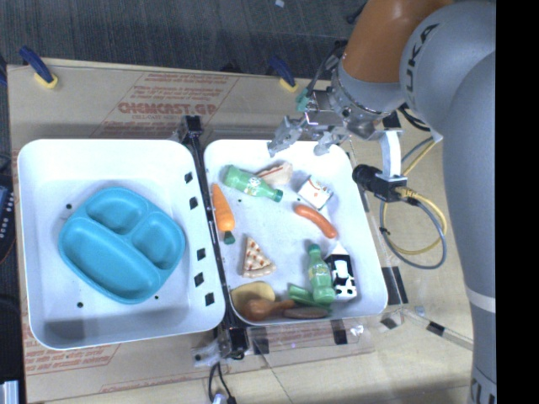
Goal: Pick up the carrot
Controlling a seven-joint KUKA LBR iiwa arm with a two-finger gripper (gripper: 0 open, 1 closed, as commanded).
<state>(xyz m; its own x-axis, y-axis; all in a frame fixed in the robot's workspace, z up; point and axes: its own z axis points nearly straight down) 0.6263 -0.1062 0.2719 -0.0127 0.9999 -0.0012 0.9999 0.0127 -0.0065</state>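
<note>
I see the jaws [305, 137] spread and empty above the bin's far rim; the carrot [222, 211] looks light, stiff and smooth, so I'd pinch mid-body.

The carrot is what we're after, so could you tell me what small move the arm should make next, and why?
Probably move the pincer toward the view's lower left: it sits open above the right bin's far rim, while the carrot lies untouched along the left wall.
</note>
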